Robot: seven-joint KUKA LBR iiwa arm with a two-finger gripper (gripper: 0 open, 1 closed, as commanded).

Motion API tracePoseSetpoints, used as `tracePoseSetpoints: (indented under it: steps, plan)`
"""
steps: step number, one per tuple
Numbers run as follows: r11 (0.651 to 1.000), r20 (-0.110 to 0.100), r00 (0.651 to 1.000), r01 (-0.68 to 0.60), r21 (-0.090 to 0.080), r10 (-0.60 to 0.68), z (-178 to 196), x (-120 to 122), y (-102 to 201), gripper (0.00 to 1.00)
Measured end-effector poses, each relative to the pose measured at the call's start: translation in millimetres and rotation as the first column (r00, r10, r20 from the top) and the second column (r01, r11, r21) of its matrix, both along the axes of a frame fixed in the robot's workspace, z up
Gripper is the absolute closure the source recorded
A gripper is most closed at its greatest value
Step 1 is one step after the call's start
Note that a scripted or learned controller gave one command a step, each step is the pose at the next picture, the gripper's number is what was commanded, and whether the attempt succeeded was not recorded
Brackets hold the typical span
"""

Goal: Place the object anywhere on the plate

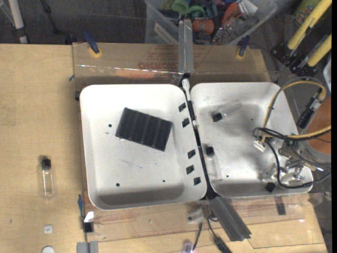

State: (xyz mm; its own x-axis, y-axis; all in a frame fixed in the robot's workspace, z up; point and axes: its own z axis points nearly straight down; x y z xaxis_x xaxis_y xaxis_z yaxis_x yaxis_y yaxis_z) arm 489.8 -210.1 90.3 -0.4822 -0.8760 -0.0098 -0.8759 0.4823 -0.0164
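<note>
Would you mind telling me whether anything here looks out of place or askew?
A small clear vial with a black cap sits on the bench, outside the left bin, which looks stray. In that bin the black ribbed plate lies askew to the walls.

Bright overhead light bleached my two bins (131,165); beyond the table's (31,88) far edge everything sat dim and soft.

A robotics lab: wooden bench (31,88), white bins (105,165), a tub (158,28) of colourful props.
</note>
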Motion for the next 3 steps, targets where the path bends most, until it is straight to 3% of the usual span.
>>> tracePoseSetpoints:
  steps: [1,2,3]
  plan:
    - [0.989,-0.003,0.989,-0.146,-0.003,0.146,0,44,42,1.0]
    - [0.998,-0.006,0.998,-0.066,-0.001,0.066,0,26,-1,1.0]
    - [1.0,0.008,1.0,-0.003,-0.003,0.003,1,-2,1,1.0]
